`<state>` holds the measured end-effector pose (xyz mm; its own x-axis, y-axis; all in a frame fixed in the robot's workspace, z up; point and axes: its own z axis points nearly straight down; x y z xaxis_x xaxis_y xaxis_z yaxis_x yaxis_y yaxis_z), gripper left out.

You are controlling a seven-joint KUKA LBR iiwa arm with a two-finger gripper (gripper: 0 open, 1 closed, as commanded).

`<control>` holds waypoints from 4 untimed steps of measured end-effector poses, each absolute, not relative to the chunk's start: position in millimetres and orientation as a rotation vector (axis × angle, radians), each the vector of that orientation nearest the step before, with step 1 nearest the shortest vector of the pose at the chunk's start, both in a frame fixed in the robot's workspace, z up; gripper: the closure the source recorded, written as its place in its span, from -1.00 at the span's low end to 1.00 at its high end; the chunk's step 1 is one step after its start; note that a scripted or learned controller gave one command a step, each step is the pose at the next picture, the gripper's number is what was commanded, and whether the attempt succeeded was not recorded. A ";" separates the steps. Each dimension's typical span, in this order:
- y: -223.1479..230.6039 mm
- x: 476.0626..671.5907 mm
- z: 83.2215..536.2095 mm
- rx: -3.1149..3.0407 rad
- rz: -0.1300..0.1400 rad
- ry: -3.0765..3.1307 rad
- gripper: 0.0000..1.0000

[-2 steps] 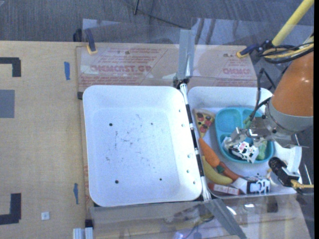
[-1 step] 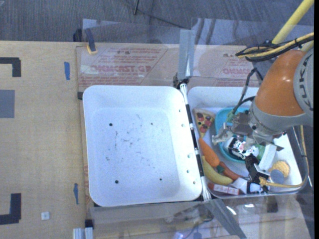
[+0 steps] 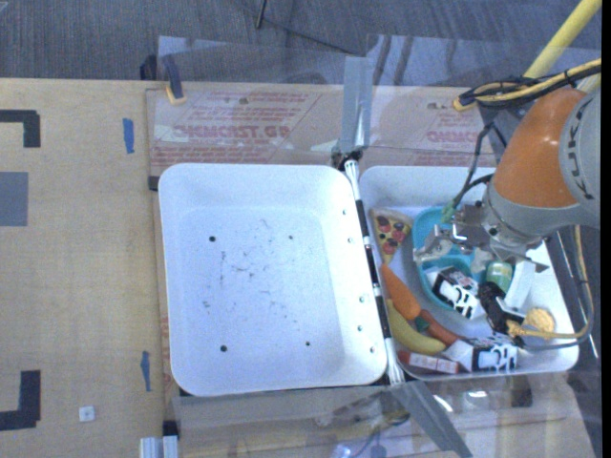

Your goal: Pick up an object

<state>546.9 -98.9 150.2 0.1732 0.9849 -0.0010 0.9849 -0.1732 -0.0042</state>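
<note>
Reaching arm: in from right, over right bin
Gripper: low among clutter; opening cannot be told
Objects: pizza slice, carrot, banana, cow toy, all in right bin
Left bin: beside it, touching

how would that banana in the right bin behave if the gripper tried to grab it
The banana looks curved and smooth, so it may pivot or slip between fingers. It lies wedged against the carrot and the bin wall, so it probably won't roll far.
</note>
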 end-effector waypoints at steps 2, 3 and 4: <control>-115.5 582.4 99.9 -2.370 -0.057 -2.067 -1.00; -105.5 584.0 102.0 -2.351 -0.061 -2.075 1.00; -114.1 582.3 102.5 -2.365 -0.049 -2.069 -1.00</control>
